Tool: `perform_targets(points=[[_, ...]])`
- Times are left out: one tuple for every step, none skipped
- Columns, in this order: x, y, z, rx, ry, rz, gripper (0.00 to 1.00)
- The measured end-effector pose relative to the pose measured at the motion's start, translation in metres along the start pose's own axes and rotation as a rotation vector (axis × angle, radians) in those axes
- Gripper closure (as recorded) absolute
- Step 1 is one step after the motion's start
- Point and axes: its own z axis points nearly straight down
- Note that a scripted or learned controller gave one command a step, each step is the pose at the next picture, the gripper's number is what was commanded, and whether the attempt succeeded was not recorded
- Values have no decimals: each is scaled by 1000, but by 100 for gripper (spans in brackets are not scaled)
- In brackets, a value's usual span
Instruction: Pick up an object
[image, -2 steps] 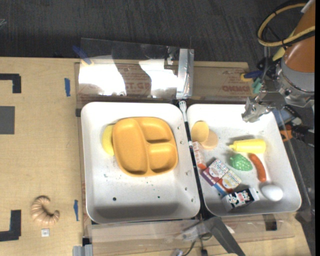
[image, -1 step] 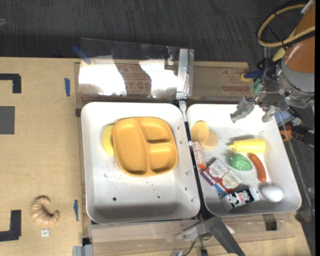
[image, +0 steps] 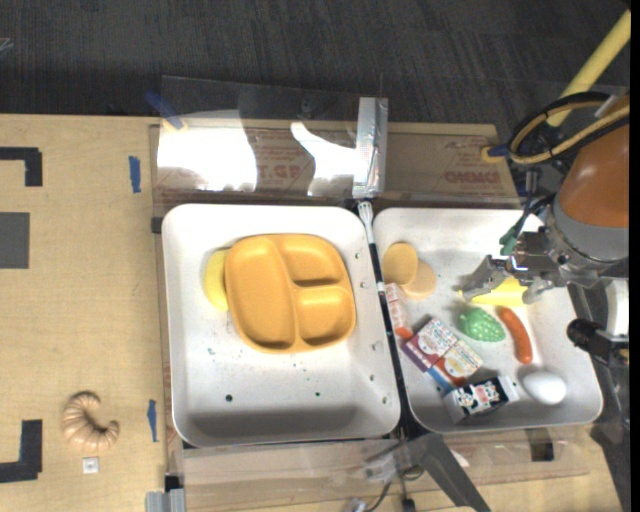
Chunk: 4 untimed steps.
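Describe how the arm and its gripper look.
The arm is grey with a broad orange band above the wrist. Yellow and black cables loop beside it. The gripper is grey metal with slim fingers and a small green marking near its base.

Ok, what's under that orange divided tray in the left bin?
A yellow object pokes out from under the left edge of the orange divided tray in the left bin. The tray covers most of it, so what it is stays unclear.

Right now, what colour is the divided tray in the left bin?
Orange-yellow all over: the divided tray, seen clearly in the camera view, lying in the left bin.
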Motion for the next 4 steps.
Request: perform_targets(points=[[2, 3, 119, -25, -2, -84, 0], [3, 4, 108, -28, -2, -84, 100], [-28, 14, 66, -13, -3, -277, 100], [-7, 34, 75, -10, -2, -327, 100]])
